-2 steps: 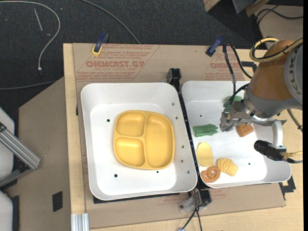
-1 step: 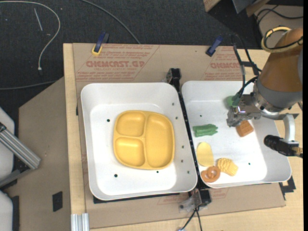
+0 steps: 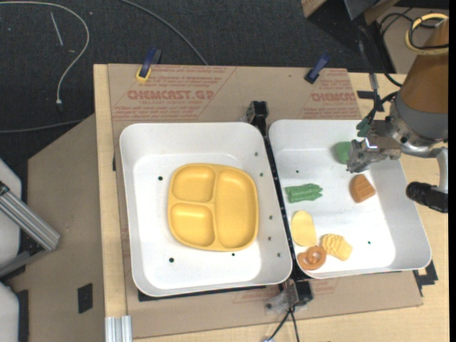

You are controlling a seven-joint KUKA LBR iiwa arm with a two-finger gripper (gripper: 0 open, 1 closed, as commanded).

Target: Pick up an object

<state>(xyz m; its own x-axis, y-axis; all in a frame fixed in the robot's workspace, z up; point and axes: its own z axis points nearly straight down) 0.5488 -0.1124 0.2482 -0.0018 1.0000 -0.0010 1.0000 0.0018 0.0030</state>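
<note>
Grey arm's gripper [image 3: 360, 155] hovers low in the right bin [image 3: 399, 251], beside a green piece [image 3: 343, 150]; approach step, I judge. Fingers' state: cannot tell. Next: settle squarely over one piece and close.

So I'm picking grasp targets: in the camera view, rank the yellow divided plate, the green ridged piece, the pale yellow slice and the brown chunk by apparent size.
1. yellow divided plate
2. green ridged piece and pale yellow slice, too alike to rank
3. brown chunk

Robotics laboratory: clamped cardboard sheet [image 3: 214, 91] on the table, two white bins [image 3: 142, 162], loose cables [image 3: 64, 70] across dark carpet [image 3: 214, 20].
</note>
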